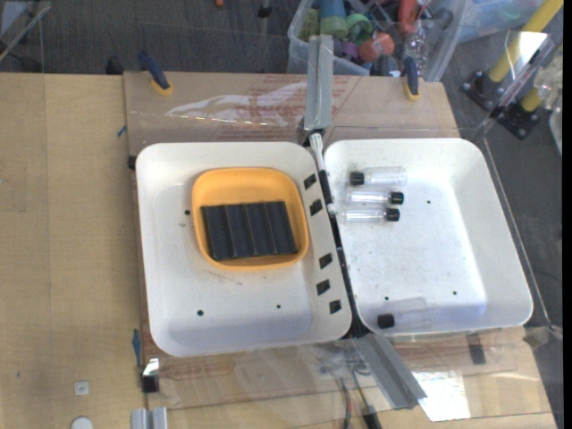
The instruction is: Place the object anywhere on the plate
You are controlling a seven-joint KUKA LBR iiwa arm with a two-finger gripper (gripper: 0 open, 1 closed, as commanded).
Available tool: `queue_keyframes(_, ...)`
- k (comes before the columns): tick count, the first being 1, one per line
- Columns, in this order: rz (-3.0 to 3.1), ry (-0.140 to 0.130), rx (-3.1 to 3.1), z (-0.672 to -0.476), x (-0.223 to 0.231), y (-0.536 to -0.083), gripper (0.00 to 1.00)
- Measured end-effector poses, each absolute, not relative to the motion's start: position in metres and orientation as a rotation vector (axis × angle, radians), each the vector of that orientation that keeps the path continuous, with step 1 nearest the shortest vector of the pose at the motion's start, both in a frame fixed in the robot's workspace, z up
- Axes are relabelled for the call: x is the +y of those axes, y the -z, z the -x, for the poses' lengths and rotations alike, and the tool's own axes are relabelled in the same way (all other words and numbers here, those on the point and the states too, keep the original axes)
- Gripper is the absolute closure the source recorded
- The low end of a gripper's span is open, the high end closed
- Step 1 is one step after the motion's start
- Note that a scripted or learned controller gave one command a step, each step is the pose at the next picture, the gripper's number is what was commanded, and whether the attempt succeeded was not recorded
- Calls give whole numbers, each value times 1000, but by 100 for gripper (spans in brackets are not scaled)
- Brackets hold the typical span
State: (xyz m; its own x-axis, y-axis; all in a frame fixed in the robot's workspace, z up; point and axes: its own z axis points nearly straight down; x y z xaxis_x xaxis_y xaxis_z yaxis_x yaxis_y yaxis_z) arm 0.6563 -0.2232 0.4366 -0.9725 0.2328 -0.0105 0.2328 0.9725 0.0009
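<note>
Lying clear and round in the right bin (465,239), the vials (375,195) could roll from any grasp before reaching the plate (250,181), while the gripper's state cannot be told

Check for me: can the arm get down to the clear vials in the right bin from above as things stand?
Probably yes. The three clear vials lie uncovered near the upper left of the right bin, with bare floor to their right. The one at the front edge hugs the wall, so it looks harder.
</note>
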Motion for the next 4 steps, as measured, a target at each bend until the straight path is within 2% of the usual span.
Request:
queue_keyframes(1,-341,0,3113,-661,-224,-437,100)
queue_keyframes(4,933,3,2988,-668,-221,-437,100)
